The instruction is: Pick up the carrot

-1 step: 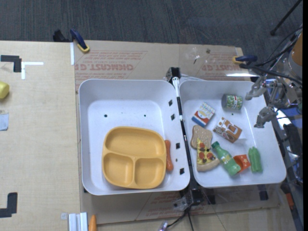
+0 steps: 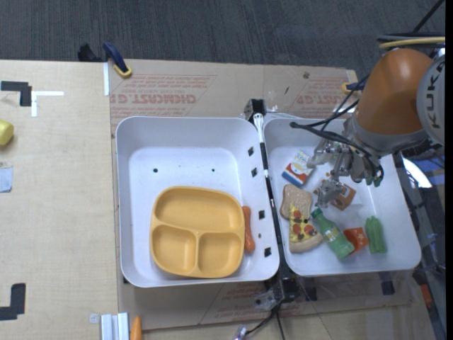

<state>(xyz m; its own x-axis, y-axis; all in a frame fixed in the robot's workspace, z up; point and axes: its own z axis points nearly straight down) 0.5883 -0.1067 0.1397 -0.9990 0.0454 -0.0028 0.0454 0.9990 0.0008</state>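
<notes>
The carrot (image 2: 248, 229) is small and orange. It lies in the left bin (image 2: 184, 144), squeezed between the right rim of a yellow divided plate (image 2: 198, 232) and the bin's right wall. My gripper (image 2: 338, 179) hangs over the right bin (image 2: 396, 250), well to the right of the carrot. It sits just above a small brown block (image 2: 343, 198). The orange wrist band (image 2: 396, 91) rises behind it.
The right bin holds a milk carton (image 2: 299, 168), a bread slice (image 2: 295, 202), a pizza slice (image 2: 304, 234), a green bottle (image 2: 333, 234), a red piece (image 2: 356, 238) and a green pickle (image 2: 375, 234). A yellow object (image 2: 4, 133) lies on the bench at far left.
</notes>
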